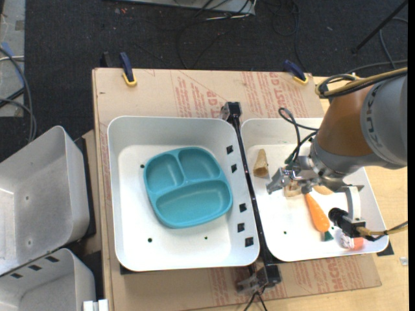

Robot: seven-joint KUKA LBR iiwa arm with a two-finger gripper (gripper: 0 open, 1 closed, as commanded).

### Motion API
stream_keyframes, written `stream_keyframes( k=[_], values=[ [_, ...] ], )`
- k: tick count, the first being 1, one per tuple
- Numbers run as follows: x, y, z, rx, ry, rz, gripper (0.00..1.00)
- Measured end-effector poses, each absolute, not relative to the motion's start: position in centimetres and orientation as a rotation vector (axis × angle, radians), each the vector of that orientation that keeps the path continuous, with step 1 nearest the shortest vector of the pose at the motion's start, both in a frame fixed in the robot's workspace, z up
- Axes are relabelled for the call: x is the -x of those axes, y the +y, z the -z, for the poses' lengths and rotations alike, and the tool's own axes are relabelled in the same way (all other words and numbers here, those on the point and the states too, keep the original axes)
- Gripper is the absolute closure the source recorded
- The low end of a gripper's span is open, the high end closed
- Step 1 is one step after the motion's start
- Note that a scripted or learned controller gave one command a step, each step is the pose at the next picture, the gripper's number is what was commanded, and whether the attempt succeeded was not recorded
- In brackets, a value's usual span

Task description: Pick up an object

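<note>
My gripper [287,181] hangs low over the middle of the right bin [279,245], reaching in from the right. A small tan piece [296,188] sits right at the gripper's tip; whether it is held is unclear. A tan cone [260,162] lies just left of the gripper, near the bin's left wall. An orange carrot [316,213] lies slantwise just below and right of the gripper, partly under the wrist. A small red and white thing [351,242] rests at the bin's front right corner.
The left bin [130,238] holds a teal divided plate [188,186]. A black divider rail [243,173] runs between the two bins. Two grey tubs [39,186] stand off the bench to the left.
</note>
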State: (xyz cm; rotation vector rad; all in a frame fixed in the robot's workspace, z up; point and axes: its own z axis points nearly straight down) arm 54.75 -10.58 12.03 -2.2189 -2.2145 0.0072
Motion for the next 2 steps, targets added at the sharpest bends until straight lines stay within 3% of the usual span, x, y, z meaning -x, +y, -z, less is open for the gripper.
stream_keyframes(
  k=[1, 2],
  values=[
    [-54.7, -10.5, -8.9, 2.221, -2.216, -0.005, 0.00],
    [-54.8, -10.6, -9.9, 2.223, -2.214, -0.004, 1.00]
  ],
)
